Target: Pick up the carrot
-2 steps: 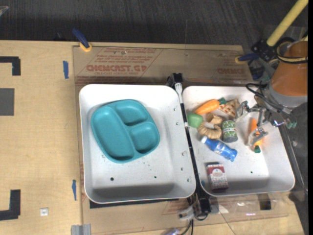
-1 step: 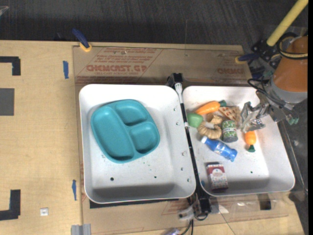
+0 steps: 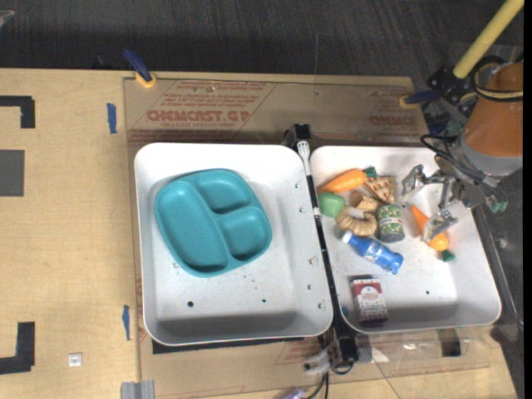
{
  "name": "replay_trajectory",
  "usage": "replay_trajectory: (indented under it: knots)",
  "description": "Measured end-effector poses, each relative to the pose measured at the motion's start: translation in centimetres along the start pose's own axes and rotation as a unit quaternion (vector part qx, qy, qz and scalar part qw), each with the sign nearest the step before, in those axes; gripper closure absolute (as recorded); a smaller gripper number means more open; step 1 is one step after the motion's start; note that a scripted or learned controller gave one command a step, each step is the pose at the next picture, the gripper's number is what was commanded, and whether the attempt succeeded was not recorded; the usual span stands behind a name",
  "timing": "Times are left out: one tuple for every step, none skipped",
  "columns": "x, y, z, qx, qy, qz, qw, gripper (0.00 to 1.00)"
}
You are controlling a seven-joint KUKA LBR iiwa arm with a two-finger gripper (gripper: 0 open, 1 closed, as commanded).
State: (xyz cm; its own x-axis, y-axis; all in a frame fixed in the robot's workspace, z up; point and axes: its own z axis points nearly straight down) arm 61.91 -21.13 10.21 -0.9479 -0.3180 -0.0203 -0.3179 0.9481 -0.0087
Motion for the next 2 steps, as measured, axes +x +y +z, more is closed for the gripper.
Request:
replay_trajectory:
  knots:
    - [4.8,0.4,1.2,-0.003,0.005,0.051,0.9987,0.00]
    - [7.9,1.6,1.1,-0.001,0.005,0.013,0.9999,0.00]
